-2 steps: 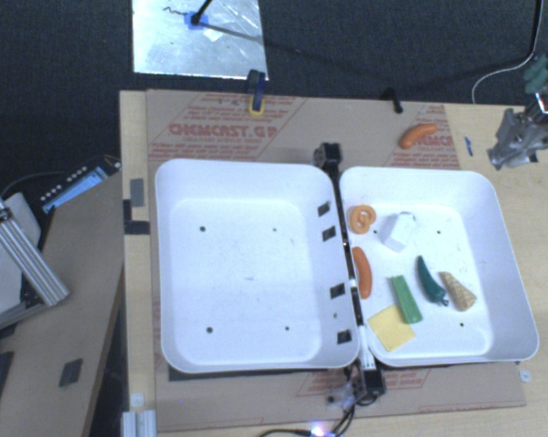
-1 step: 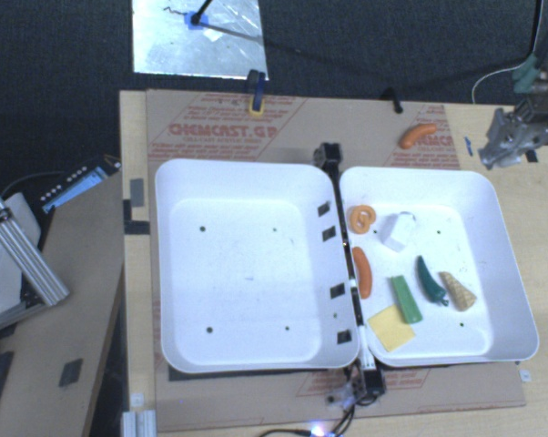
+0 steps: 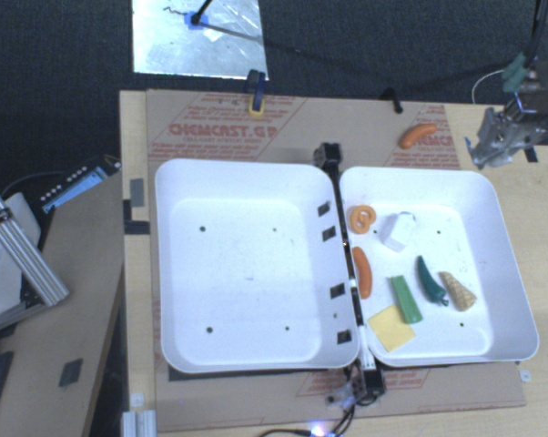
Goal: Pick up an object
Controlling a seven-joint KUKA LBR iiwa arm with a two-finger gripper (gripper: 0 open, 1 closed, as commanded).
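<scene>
The right bin [image 3: 502, 244] holds several small objects: an orange ring [image 3: 360, 218], a white block [image 3: 397, 232], an orange sausage [image 3: 362, 272], a green block [image 3: 405, 299], a teal pepper [image 3: 429, 280], a tan cone [image 3: 458, 290] and a yellow square [image 3: 390, 329]. My gripper [image 3: 494, 146] hangs at the far right, beyond the right bin's back right corner and well apart from all of these objects. Nothing is visible in its grasp.
The left bin [image 3: 247, 262] lies beside the right one, joined along a black hinge strip [image 3: 342, 244]. Another orange sausage [image 3: 418, 136] lies on the cardboard behind the right bin, left of the gripper. A yellow and blue clamp [image 3: 256, 94] stands at the cardboard's back edge.
</scene>
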